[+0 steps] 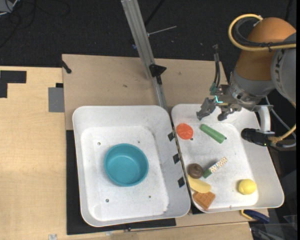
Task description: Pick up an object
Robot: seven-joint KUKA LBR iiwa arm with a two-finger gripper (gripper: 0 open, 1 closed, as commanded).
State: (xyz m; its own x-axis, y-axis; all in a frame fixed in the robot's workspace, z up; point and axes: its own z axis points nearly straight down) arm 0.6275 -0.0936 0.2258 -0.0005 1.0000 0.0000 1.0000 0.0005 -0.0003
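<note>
Gripper (213, 112) hanging over the far rim of the right bin (270, 184), its 2 dark fingers spread apart and nothing between them. Just below it lies a green stick (213, 133), slanted, and beside that to the left an orange disc (184, 131) near the bin's left wall. Further forward: a brown round piece (195, 170) touching a pale yellow banana-shaped thing (200, 185), with a tan waffle-like block (204, 199) at the front edge. A small speckled bar (218, 165) sits in the middle; whatever is printed on it is too small to read. A yellow ball (247, 186) rests toward the front right. Over in the left bin (90, 129), 1 teal bowl (126, 164), upright, alone. No readable labels from where I'm standing
</note>
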